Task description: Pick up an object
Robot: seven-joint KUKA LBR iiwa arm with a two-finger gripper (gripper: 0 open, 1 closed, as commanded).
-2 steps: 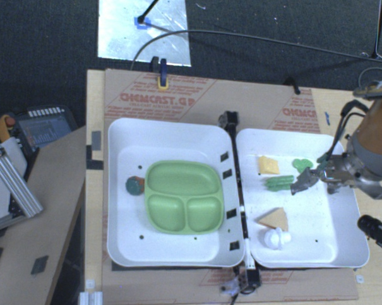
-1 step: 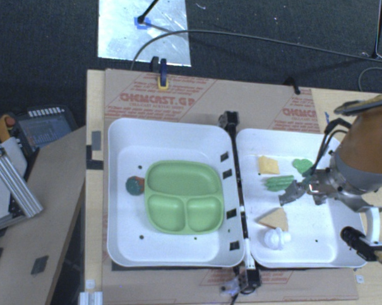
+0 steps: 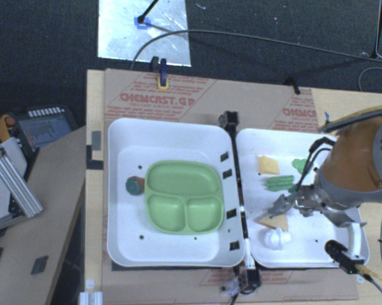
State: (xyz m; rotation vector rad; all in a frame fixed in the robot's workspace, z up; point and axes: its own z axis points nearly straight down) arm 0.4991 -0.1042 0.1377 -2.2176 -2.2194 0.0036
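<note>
My gripper point(image 3: 281, 205) reaches into the right bin point(image 3: 300, 258) from the right, low over its middle. Its tips hang just above a tan wedge-shaped piece point(image 3: 271, 220). A white lumpy object point(image 3: 274, 238) lies just in front of that wedge. Behind the gripper lie a green bean-like piece point(image 3: 279, 182), a yellow block point(image 3: 268, 165) and a small green item point(image 3: 300, 164) partly hidden by the arm. Nothing shows between the fingers.
The left bin point(image 3: 121, 240) holds a green divided plate point(image 3: 180, 197) with a small dark round object point(image 3: 134, 185) at its left. The arm's orange band point(image 3: 361, 156) covers the right bin's far right side. A black divider clip row point(image 3: 231, 176) runs between the bins.
</note>
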